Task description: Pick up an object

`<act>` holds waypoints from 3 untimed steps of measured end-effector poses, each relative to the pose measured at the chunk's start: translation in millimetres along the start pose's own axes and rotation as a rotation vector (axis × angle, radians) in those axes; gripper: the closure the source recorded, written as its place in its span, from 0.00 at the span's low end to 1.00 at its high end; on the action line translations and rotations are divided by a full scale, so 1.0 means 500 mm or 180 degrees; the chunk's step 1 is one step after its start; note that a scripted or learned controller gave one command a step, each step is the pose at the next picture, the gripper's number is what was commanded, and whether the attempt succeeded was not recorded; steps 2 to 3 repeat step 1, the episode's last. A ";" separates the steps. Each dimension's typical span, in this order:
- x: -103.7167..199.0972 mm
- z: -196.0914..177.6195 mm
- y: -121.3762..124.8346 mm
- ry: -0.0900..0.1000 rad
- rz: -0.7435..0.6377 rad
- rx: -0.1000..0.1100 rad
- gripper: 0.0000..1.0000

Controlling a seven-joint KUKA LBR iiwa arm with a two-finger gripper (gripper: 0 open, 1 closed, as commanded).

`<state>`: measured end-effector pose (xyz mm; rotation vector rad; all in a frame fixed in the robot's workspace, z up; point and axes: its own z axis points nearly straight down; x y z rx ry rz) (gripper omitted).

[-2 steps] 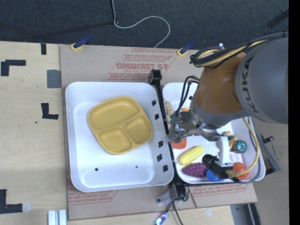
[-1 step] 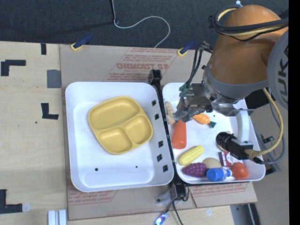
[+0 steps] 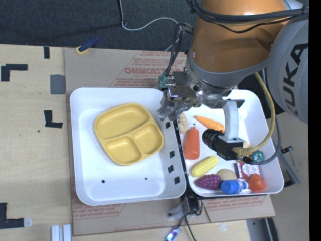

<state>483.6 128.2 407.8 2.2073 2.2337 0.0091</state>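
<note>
While among toys, smooth orange carrot (image 3: 191, 142), upright, tapered.

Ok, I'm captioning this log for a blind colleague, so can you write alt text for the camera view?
A grey and orange robot arm reaches from the right over the right white bin, which holds toy food including a corn cob, purple grapes and a carrot. The left white bin holds a yellow divided plate.

We read the letters "UKA" on the grey arm (image 3: 301, 59); red print on the cardboard sheet (image 3: 135, 69) stays illegible to us.
</note>
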 end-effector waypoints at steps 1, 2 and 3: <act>-0.010 -0.012 0.000 -0.0015 0.0024 0.0025 1.00; -0.010 -0.012 0.000 -0.0015 0.0024 0.0025 1.00; -0.010 -0.012 0.000 -0.0015 0.0024 0.0025 1.00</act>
